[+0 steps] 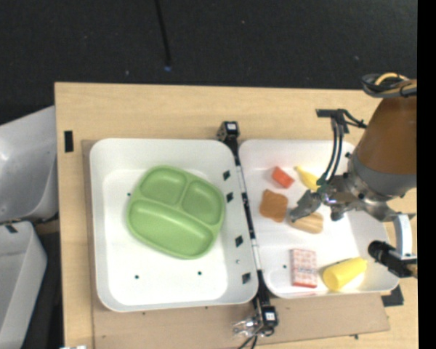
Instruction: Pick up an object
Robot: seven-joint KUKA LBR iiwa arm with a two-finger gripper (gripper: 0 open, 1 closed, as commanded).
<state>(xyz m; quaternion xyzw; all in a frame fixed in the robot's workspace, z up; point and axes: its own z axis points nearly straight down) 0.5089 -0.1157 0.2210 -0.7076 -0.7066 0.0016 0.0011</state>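
At the bench's near right edge, a pink packet [303,267] and yellow block [344,273] lie in the right bin [276,286]. Farther in, the end effector [306,211] hovers released over a tan roll [309,224], seemingly lining up a grasp; orange piece [282,177] beyond

right bin [276,286]: orange block [282,177], yellow piece [306,176], brown toast [274,205], tan roll [310,224], pink box [303,267], yellow cup [344,273] on its side
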